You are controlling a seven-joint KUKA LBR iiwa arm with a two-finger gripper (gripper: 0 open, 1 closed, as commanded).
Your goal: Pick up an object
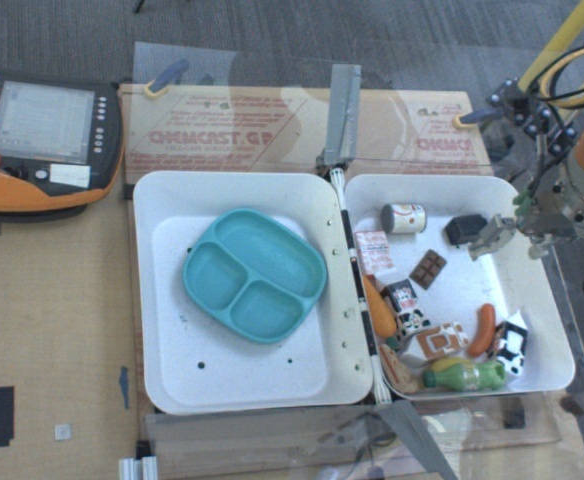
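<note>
Nearest me, along the right bin's [557,318] front edge, lie a green bottle [467,376], a sausage [483,329] and a carrot [380,311]: light, smooth, likely to roll, best pinched across their middles. Further back, a chocolate bar [429,267] lies flat and a can [404,218] on its side. The gripper [512,233] hangs over the bin's far right, beside a black block [464,230]; whether its jaws are spread, I cannot tell.
</note>
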